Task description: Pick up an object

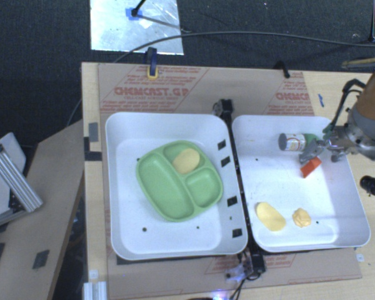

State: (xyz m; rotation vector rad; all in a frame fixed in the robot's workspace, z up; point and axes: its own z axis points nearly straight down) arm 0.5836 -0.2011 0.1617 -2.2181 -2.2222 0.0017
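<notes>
- Dark carpet lies all round the counter (pixel 194 83), whose brown board top reads "CHEMCAST GP" in red letters, once above each bin; the print on the right is partly cut off.
- One shiny foil sheet (pixel 134 17) lies on the carpet at the top, with a bit of blue tape on it and a thin dark rod crossing it.
- One blue and yellow clamp (pixel 152 63) grips the board's far edge; a second, dark clamp (pixel 281 69) sits further right on that edge.
- Two shallow white bins sit side by side, touching along a row of black clips.
- Left bin (pixel 122 167): one green plate (pixel 169 189) with three sections, tilted in the bin. One pale yellow lump (pixel 187 160) lies in its upper right section.
- Right bin (pixel 344 211): four loose things. One small can (pixel 292 142) lies on its side near the far wall, its label too small to read, with a green piece (pixel 311 140) just beside it.
- One red-orange block (pixel 310 167) lies just below the can, near the bin's middle right.
- Two yellow things lie near the front wall: a longer, flatter one (pixel 270 217) and a smaller round one (pixel 302 217), close together but apart.
- One arm comes in from the right. Its pincer (pixel 327 147) hangs over the right bin, just right of the can and directly above the red-orange block. I cannot tell whether it is released or clenched, nor whether it touches the block.
</notes>
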